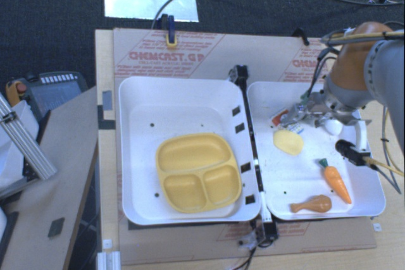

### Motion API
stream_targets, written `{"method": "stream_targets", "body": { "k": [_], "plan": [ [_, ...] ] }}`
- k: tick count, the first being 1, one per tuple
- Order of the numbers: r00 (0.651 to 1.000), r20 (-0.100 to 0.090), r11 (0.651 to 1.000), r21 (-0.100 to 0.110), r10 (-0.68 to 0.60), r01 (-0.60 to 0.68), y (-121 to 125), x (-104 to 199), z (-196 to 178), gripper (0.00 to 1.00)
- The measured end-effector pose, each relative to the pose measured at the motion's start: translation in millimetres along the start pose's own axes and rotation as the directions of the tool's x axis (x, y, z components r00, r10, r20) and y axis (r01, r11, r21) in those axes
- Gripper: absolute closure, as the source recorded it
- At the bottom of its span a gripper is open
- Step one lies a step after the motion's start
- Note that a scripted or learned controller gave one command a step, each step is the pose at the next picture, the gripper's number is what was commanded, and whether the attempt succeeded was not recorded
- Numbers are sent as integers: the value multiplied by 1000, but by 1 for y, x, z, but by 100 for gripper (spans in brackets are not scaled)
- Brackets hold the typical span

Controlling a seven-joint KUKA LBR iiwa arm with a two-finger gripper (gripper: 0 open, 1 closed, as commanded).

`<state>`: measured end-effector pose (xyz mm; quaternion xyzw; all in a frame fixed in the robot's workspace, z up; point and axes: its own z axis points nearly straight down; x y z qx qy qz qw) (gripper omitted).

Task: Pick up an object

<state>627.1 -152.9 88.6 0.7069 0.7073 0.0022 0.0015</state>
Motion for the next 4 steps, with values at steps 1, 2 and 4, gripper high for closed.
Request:
{"method": "stream_targets", "body": {
  "k": [1,2,4],
  "plan": [
    [1000,0,1000,-10,-2,2,4,1,-16,100],
    [1000,3,1000,-1,-1,1,4,-5,-61,100],
    [1000,3,1000,-3,-4,4,6,-4,-182,100]
  ]
}}
